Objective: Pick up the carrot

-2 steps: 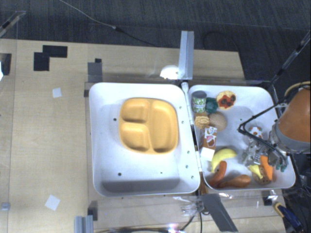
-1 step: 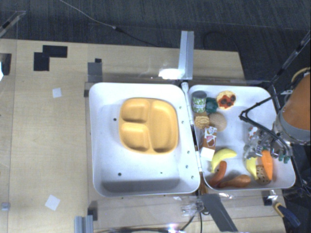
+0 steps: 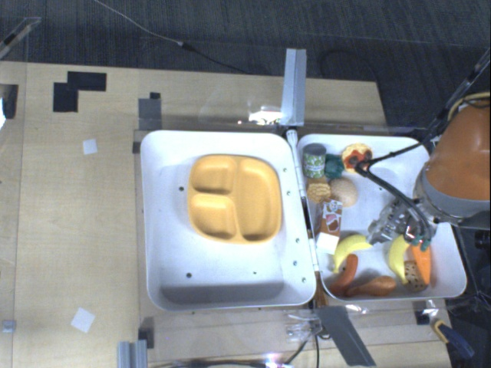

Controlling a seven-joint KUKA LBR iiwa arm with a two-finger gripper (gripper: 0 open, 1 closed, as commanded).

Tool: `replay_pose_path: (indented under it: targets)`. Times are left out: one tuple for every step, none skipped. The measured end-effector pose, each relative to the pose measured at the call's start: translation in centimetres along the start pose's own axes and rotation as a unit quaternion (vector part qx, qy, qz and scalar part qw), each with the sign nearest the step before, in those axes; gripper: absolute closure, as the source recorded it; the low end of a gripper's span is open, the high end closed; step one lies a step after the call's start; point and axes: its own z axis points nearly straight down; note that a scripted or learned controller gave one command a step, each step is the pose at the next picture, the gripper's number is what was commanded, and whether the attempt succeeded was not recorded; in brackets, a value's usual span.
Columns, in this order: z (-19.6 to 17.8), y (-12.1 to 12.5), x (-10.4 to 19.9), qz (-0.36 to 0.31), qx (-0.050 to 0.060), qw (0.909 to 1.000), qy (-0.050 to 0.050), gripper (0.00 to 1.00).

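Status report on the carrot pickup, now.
Gripper low in the right bin, just above the carrot. Carrot lies near the bin's front right corner, not lifted. Banana right beside it, crowding the grasp.

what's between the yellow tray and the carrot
In the camera view, between the yellow tray and the carrot: the bins' rims, then two bananas.

Two bins sit side by side. The left bin holds a divided tray near its middle. In the right bin, the carrot lies at the near right corner, just right of a banana.
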Motion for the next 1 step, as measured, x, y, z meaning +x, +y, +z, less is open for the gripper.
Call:
replay_pose_path:
  targets:
    - [8.42,-3.13,-1.71,-0.214,0.0,0.9768,0.0,1.0]
